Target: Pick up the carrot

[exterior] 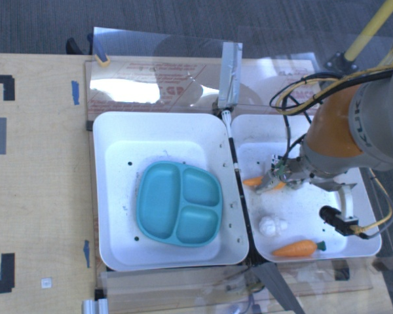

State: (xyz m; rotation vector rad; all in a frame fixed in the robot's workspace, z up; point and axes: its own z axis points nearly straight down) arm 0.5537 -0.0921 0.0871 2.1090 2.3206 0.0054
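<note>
Carrot (295,248): lies flat near the front wall of the right bin (363,254), long axis running left to right, green stub pointing right, tapered tip pointing left

Carrot look: smooth orange body, small dark green cap at the thick end; likely a toy, judged from the even colour and sheen

Handling (judgement): probably light and rigid, moulded plastic or similar; the rounded, tapering skin could slip or roll under a pinch, so not fragile but easy to squirt out sideways

Grasp site (judgement): mid-body, towards the thicker half, fingers closing across the short axis; the front wall sits just beside it, which leaves little room for the finger on that side

Second orange piece (253,182): smaller orange object near the left wall of the right bin, touching or just beside the end effector; too small to say whether it is another carrot

End effector (280,177): down low in the right bin, well apart from the larger carrot; the state of the fingers cannot be told, as the tip is a blurred cluster of metal and wiring

White lump (270,226): small pale rounded item on the bin floor between the end effector and the carrot

Arm (340,133): grey with orange band, reaches in from the right above the right bin, cables looped over it

Left bin (111,175): holds a teal divided plate (179,203), three compartments

Surface (33,195): pale wood with black corner marks and blue tape tabs
</note>
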